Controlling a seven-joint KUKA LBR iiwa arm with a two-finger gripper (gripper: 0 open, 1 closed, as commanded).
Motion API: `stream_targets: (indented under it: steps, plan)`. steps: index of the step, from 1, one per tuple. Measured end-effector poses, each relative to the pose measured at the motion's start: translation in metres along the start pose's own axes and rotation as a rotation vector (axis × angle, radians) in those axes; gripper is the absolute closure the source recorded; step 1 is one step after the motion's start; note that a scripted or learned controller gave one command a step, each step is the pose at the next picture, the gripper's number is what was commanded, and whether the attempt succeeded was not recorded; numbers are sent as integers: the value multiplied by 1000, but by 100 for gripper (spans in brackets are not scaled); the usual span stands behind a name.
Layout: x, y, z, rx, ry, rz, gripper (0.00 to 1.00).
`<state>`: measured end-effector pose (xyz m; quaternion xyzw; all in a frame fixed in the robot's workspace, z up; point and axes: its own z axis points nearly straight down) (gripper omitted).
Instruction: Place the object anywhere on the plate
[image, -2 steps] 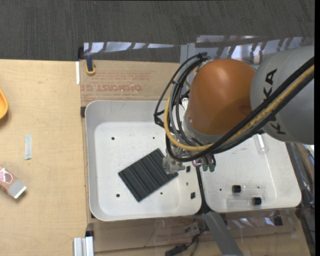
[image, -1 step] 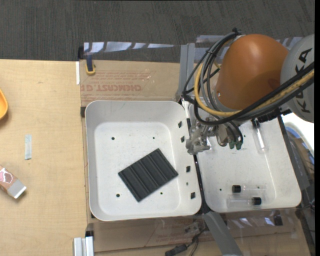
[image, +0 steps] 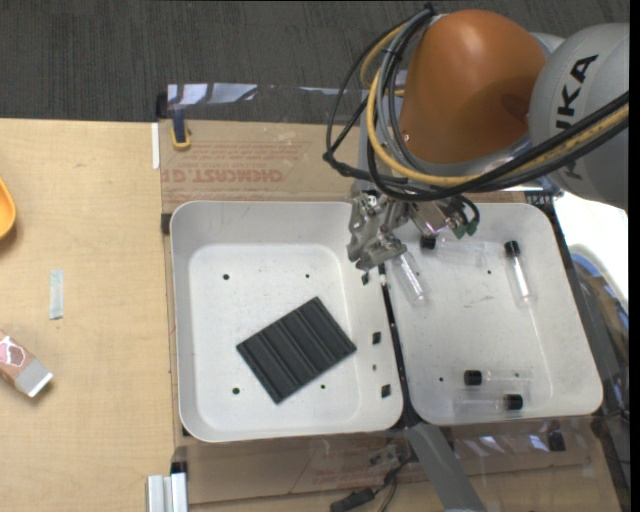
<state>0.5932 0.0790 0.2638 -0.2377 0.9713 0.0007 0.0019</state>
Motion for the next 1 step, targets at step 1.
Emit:
stream_targets:
  steps: [1]
  plan:
    - [57, -17, 28, -1, 3, -194, 100]
